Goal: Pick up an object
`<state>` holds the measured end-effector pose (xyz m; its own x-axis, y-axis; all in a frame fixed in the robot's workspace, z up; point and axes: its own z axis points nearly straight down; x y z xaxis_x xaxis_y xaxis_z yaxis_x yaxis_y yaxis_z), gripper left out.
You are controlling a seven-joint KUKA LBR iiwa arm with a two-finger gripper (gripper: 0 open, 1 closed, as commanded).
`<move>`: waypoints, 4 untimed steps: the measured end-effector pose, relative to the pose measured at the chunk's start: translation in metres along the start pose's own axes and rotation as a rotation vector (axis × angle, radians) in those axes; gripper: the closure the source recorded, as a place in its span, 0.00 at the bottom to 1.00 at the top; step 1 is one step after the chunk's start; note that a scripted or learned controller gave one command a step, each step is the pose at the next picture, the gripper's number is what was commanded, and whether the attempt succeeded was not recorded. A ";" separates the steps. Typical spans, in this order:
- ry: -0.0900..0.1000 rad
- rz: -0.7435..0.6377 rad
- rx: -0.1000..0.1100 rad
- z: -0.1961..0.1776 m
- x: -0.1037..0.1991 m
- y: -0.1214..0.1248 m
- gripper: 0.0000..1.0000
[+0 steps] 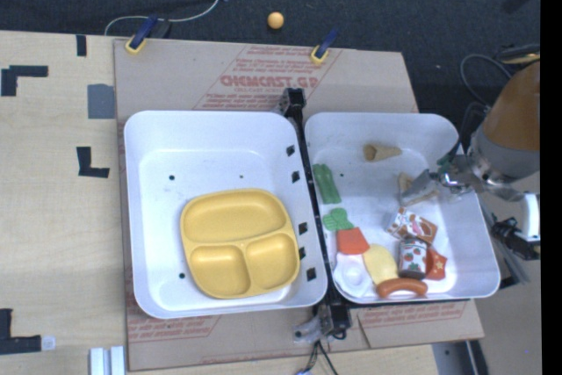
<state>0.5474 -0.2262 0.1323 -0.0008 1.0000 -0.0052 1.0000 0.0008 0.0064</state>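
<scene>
The right bin (439,129) holds several toy foods. A tan wedge (382,152) lies near its back wall. A long green piece (327,183) and a leafy green piece (336,219) sit along its left wall. Toward the front are a red-orange piece (352,241), a yellow piece (379,263), a white round piece (350,277) and a sausage (402,287). Printed red and white packets (413,229) (414,260) lie front right. My gripper (415,189) reaches in from the right, low over the bin just above the upper packet, with a small tan item (404,182) at its tip.
The left bin (149,145) holds a yellow divided plate (239,240). A black divider (303,180) runs between the bins. Both stand on a cardboard sheet (263,75) with two clamps at its back edge. A small orange ball (276,19) lies on the dark floor behind.
</scene>
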 end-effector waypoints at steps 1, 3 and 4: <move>-0.001 -0.002 -0.003 0.046 0.056 -0.034 0.00; 0.004 -0.001 0.000 0.036 0.056 -0.034 0.00; 0.003 -0.001 0.003 0.047 0.001 0.036 0.00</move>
<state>0.5839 -0.2254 0.0853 -0.0017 1.0000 -0.0024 1.0000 0.0017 0.0038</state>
